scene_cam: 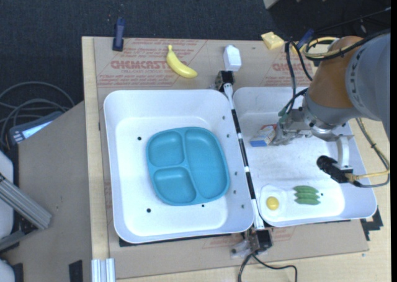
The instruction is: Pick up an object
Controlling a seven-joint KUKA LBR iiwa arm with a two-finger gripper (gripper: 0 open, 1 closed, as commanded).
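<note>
From above: lying in right bin [347, 209] near its front edge, green pea pods [306, 195], long axis left-right, beside a yellow-centred fried egg toy [272, 202]. Deeper in that bin, gripper [283, 134] lowered near a small blue-and-red object [260, 141]; cannot tell its state. In left bin [118, 150], a blue divided plate [186, 165]. On the cardboard behind, a banana [179, 64].

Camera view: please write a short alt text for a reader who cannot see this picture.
A grey robot arm reaches from the right into the right white bin, its gripper low beside a small blue object. Nearer in that bin lie a yellow piece and green pea pods; the left bin holds a blue divided plate.
</note>
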